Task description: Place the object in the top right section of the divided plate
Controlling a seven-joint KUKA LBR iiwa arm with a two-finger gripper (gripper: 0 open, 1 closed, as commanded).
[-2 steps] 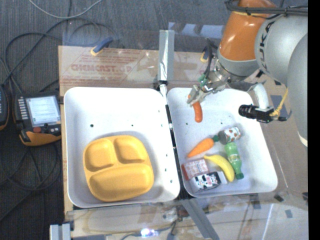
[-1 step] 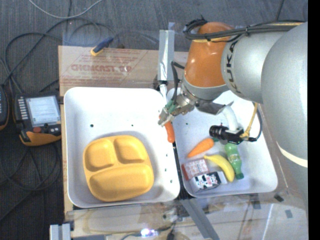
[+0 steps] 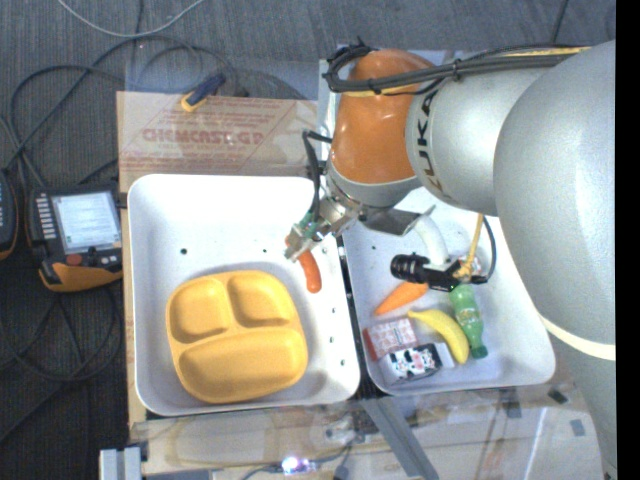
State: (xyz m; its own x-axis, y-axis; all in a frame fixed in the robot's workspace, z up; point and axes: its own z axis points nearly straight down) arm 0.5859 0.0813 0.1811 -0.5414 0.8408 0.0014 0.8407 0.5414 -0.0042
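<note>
- Nearest the camera, in the lower left of the frame, the yellow divided plate (image 3: 237, 340) lay in the left bin (image 3: 200, 218). All three of its compartments were bare.
- In the lower right of the frame, the right bin (image 3: 520, 353) held a banana (image 3: 447, 332), a carrot (image 3: 403, 297), a green bottle (image 3: 467, 318) and a couple of small packets. None of these were near the gripper.
- The plate's top right section (image 3: 262, 298) sat just left of the frame's centre, close beside the bin's right wall.
- The task's thing, a small red-orange oblong piece (image 3: 312, 272), stood just to the right of that section. It was outside the plate's rim, over the white bin floor.
- The gripper (image 3: 301, 240) was directly above the piece, at its upper end. Whether it was clamped on the piece or merely touching it could not be told from this angle.
- Judged from this, the carry was nearly complete and the placing step was in hand.
- The next move called for a short shift toward the lower left, so that the piece cleared the rim and hung over the section before any release.
- Farther back, the arm (image 3: 375, 118) reached in from the right, with a cardboard sheet (image 3: 210, 138) in the upper left behind the bins.
</note>
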